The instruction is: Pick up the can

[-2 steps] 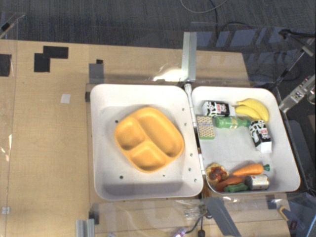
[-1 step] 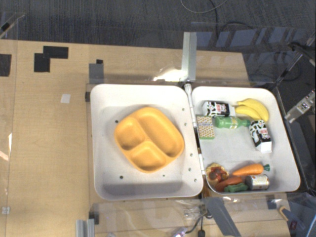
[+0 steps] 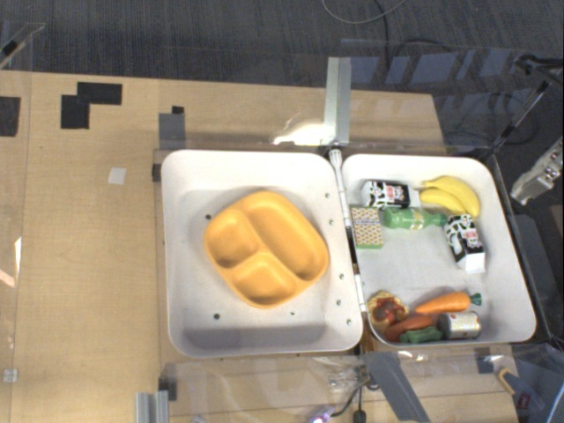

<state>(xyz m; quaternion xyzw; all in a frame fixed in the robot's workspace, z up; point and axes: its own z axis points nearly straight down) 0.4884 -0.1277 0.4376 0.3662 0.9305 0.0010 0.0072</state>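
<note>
The can (image 3: 459,325) is small and silver with a dark label. It lies on its side near the front edge of the right bin (image 3: 504,263), just below an orange carrot (image 3: 445,303) and right of a red and a green toy (image 3: 414,329). A pale grey piece of the arm's end, which I take as the gripper (image 3: 544,176), shows at the right edge of the view. It is outside the right bin and well behind and to the right of the can. Nothing is held in it that I can see.
The right bin also holds bananas (image 3: 453,196), two cow-patterned cartons (image 3: 388,194) (image 3: 464,241), a green bottle (image 3: 411,219), a green-patterned box (image 3: 367,227) and a round red toy (image 3: 386,307). In the left bin (image 3: 181,236) sits a yellow divided plate (image 3: 264,248).
</note>
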